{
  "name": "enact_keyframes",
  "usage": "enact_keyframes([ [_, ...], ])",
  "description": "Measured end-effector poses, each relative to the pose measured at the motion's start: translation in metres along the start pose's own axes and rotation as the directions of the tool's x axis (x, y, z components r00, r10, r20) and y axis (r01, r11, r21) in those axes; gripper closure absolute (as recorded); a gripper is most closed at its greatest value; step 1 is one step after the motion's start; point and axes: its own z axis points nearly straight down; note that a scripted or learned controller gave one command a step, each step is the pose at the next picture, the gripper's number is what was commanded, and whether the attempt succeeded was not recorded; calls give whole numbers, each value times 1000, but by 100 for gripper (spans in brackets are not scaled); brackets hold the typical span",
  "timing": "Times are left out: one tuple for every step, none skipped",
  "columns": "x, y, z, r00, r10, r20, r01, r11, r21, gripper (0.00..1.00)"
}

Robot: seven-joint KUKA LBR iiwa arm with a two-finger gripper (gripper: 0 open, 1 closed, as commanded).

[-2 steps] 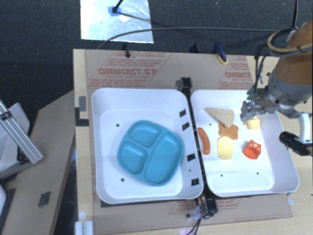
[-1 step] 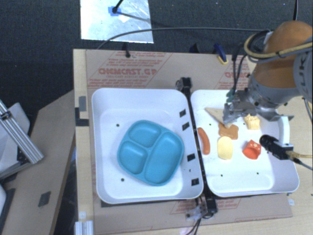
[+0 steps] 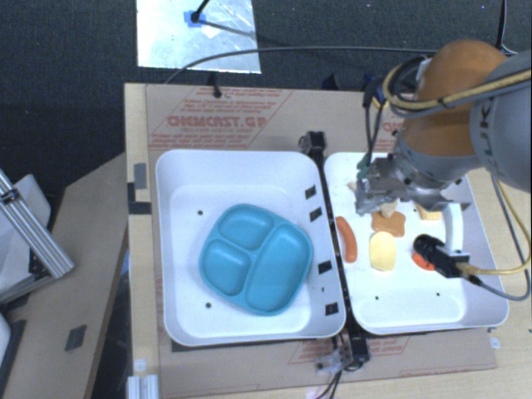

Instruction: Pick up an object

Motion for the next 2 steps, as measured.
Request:
enact_keyframes([
  [49,-16,-3,1000,-1,-1,1,1000,0,100],
  [109,-26,-3,1000,-3,-1,3,1000,0,100],
])
